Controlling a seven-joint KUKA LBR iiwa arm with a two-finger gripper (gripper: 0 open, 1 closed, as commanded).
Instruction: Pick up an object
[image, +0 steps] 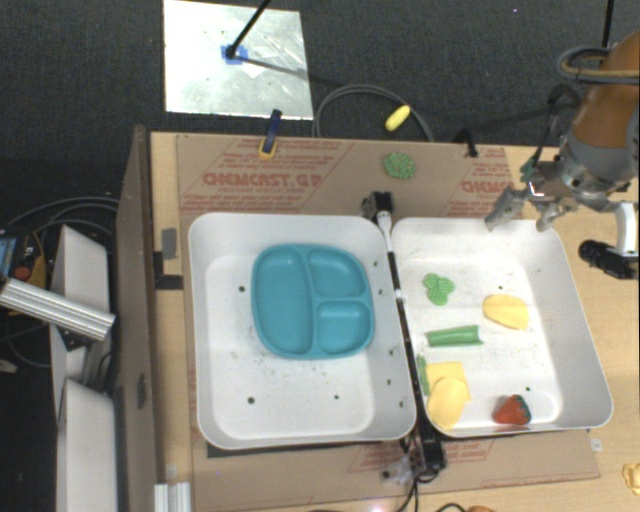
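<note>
While I hang above the far right corner of the right-hand shallow white bin (575, 300), my gripper (524, 208) has its two fingers spread wide with nothing between them, and every candidate lies below me: a small green bumpy piece (437, 290), a pale yellow rounded lump (507, 311), a green stick-shaped piece (454, 337), a yellow lemon-like piece (447, 398) and a red strawberry-like piece (512, 410). The pale yellow rounded lump looks nearest and stands apart from its neighbours, so I would centre over it, straddle its narrower width and descend straight. Its exact shape is hard to read from here, so I would close slowly.
</note>
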